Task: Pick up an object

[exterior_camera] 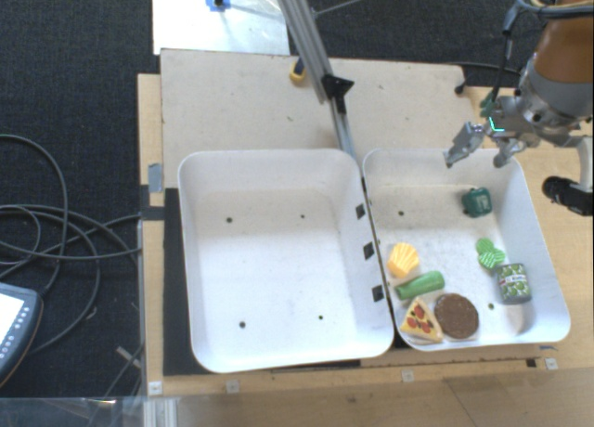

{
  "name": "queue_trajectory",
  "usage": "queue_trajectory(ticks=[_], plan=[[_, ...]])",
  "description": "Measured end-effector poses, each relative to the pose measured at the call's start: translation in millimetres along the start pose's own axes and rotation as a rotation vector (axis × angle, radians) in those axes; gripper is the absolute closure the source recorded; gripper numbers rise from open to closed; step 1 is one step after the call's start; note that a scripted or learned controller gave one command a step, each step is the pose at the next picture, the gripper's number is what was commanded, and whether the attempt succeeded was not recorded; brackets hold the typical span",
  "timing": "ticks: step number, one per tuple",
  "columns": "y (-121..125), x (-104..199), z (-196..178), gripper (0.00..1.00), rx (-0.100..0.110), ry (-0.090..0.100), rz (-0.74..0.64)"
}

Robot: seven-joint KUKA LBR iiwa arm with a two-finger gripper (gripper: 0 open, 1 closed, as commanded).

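Camera view: your claw (484, 146) hangs with fingers spread and nothing between them over the right white bin's (548, 323) far end, just above the small dark-green plastic block (477, 201); likely light, rigid, slick, so pinch its flat sides.

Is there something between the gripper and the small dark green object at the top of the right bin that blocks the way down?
Nothing visible does. The gripper hangs open above the far edge of the right bin, and the dark green object lies just below it on bare bin floor. The other toys, such as the yellow piece, lie nearer the front.
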State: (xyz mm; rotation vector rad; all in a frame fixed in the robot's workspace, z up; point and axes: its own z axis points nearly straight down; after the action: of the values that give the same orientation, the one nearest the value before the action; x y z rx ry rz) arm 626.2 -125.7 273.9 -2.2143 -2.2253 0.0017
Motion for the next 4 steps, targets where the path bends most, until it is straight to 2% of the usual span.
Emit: queue_trajectory(ticks=[1,2,4], plan=[[0.7,0.0,-2.4,0.0,-0.004,-0.001,-0.001],[2.5,1.1,39.0,0.0,-0.001,-0.001,0.002],[-2.4,-7.0,159.4,0.0,0.001,0.0,0.004]])
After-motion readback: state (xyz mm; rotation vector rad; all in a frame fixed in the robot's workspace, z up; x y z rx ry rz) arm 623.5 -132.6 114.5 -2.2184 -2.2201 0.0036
